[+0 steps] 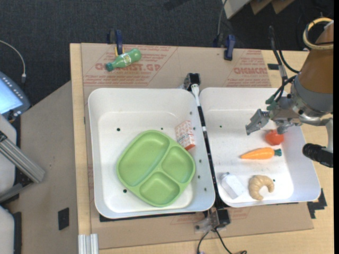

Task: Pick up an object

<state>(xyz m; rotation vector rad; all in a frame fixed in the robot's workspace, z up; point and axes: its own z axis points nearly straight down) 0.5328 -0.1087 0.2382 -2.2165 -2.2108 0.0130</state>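
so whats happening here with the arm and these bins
A grey robot arm reaches over the right bin, its gripper just above a red tomato. A carrot, croissant and small white packet lie nearby. The left bin holds a green divided plate and small carton. Nothing is grasped yet.

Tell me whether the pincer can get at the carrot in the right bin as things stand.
Probably yes. The pincer hangs over the right bin, just above the carrot, which lies flat with bare floor around it. The tomato sits close above its leafy end, the croissant well below; neither blocks it.
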